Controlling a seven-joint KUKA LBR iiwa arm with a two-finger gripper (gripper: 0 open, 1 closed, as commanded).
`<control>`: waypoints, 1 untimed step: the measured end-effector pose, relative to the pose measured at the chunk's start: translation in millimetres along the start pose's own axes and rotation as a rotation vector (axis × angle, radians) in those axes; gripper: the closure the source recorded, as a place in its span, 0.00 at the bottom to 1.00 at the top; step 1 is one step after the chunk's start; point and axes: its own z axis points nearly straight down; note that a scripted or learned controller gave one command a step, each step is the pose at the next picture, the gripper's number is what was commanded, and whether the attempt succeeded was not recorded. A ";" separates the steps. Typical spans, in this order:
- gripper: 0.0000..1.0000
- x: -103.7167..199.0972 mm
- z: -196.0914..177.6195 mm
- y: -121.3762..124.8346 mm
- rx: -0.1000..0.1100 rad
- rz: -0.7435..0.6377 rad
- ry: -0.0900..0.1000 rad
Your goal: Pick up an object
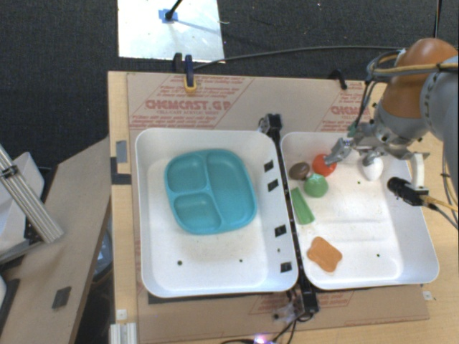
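The right bin (412, 264) holds several small items: a brown lump (299, 170), a red piece (323, 165), a green ball (315, 186), a green stick (302, 206) and an orange piece (324, 254). My gripper (356, 156) hangs low over the bin's back part, just right of the red piece. Its fingers are spread, so it is open, and nothing sits between them. The left fingertip (338, 151) nearly touches the red piece. A small white item (371, 168) lies under the gripper's right side.
The left bin (150, 264) carries a teal divided plate (211, 190). A black divider with clips (282, 199) runs between the bins. A black and white fitting (410, 185) with cable hangs off the arm over the right bin's right part.
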 end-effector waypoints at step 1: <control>1.00 0.5 -16.0 2.3 -0.006 -0.002 0.000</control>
